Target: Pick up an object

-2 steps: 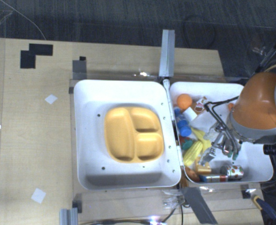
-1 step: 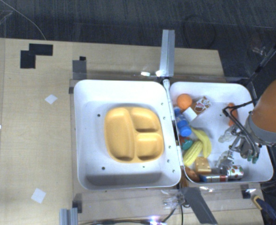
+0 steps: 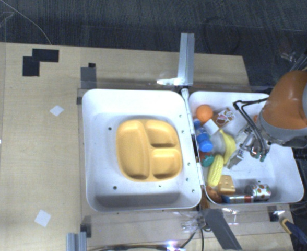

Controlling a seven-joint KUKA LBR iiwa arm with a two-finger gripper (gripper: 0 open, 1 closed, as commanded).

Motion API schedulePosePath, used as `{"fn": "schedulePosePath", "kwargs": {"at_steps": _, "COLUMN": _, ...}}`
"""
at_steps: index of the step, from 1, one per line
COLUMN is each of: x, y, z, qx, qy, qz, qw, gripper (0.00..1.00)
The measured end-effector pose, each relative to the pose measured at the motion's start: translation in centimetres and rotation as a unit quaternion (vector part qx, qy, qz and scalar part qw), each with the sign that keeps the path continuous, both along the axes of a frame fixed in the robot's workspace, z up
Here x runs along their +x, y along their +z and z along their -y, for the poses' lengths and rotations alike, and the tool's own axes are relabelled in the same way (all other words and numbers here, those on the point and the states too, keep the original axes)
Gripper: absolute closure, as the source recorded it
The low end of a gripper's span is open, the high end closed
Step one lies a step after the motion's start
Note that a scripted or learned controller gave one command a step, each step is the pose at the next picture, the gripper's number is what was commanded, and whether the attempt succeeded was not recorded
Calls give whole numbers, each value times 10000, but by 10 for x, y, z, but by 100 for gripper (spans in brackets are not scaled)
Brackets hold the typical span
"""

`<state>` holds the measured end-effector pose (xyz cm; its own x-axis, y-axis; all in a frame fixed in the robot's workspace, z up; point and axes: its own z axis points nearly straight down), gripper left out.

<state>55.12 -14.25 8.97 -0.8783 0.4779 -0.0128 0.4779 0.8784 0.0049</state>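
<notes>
The right bin [image 3: 286, 179] holds a pile of small objects along its left side. Among them are an orange ball [image 3: 204, 112], a blue piece [image 3: 204, 143], a yellow banana-like piece [image 3: 228, 143], a yellow corn cob [image 3: 215, 171], a tan block [image 3: 226, 183] and a printed can [image 3: 260, 192]. My gripper [image 3: 239, 149] hangs low over this bin, just right of the banana-like piece, pointing left. Its fingers stand open with nothing between them. The arm's orange band [image 3: 289, 101] sits above the bin's right half.
The left bin [image 3: 98, 140] holds a yellow divided tray [image 3: 148, 149]. A metal post [image 3: 186, 56] rises behind the wall between the two bins. A small wrapped item [image 3: 225, 117] lies near the orange ball. Bare white floor lies in the right bin's right half.
</notes>
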Motion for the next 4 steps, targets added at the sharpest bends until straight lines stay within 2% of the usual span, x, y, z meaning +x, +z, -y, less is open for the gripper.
{"fn": "schedulePosePath", "kwargs": {"at_steps": 1, "x": -17, "y": 41, "z": 0, "qx": -3, "qy": 97, "qz": -15, "qw": 10000, "gripper": 0}}
{"fn": "schedulePosePath", "kwargs": {"at_steps": 2, "x": 14, "y": -1, "z": 33, "qx": 7, "qy": -460, "qz": -6, "qw": 9989, "gripper": 0}}
{"fn": "schedulePosePath", "kwargs": {"at_steps": 3, "x": 14, "y": -1, "z": 32, "qx": 6, "qy": -456, "qz": -7, "qw": 9990, "gripper": 0}}
{"fn": "schedulePosePath", "kwargs": {"at_steps": 4, "x": 20, "y": 8, "z": 55, "qx": 30, "qy": -2958, "qz": -20, "qw": 9552, "gripper": 0}}
